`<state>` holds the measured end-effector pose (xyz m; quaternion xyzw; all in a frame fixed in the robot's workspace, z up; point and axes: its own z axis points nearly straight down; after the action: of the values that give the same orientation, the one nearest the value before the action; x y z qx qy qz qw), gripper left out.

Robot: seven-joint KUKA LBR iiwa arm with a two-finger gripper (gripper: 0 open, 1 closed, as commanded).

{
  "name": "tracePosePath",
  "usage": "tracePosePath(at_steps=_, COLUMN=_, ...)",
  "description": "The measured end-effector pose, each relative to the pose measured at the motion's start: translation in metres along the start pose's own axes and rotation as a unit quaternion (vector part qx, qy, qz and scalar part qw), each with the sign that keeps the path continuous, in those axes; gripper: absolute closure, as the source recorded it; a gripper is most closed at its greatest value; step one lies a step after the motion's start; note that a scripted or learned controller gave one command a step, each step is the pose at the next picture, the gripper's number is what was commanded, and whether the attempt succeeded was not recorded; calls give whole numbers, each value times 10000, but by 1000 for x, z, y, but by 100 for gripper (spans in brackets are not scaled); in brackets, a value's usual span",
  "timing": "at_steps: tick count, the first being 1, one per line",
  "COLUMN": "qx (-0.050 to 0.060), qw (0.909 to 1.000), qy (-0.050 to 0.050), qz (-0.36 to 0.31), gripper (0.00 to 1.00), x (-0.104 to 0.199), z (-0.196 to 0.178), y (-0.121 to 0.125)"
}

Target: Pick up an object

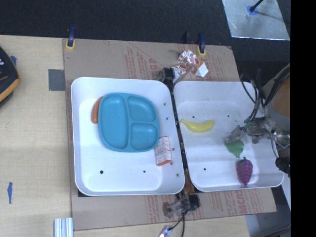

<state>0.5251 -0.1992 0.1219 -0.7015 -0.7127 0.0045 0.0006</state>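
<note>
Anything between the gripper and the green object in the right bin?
Nothing visible. The gripper sits right at the green object; the banana lies off toward the left bin and the purple grapes nearer the camera.

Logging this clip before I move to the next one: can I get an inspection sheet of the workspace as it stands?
Surface: wooden bench with cardboard sheet, clamped at the far edge; left bin and right bin side by side.
Job's things: banana, green piece, purple grapes in right bin; blue divided plate, orange item tucked under the plate's edge, small carton in left bin.
Clutter: crumpled wrapper behind the bins.
Grippers: gripper low over the green piece; grasp not confirmable.
Cables: black cables along the arm.
Surroundings: dark floor, yellow-black device at left.
</note>
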Motion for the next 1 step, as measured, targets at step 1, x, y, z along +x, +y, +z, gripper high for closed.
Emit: tracePosePath(at_steps=1, qx=-15, qw=10000, qy=26, qz=48, gripper=0, x=17, z=30, y=20)
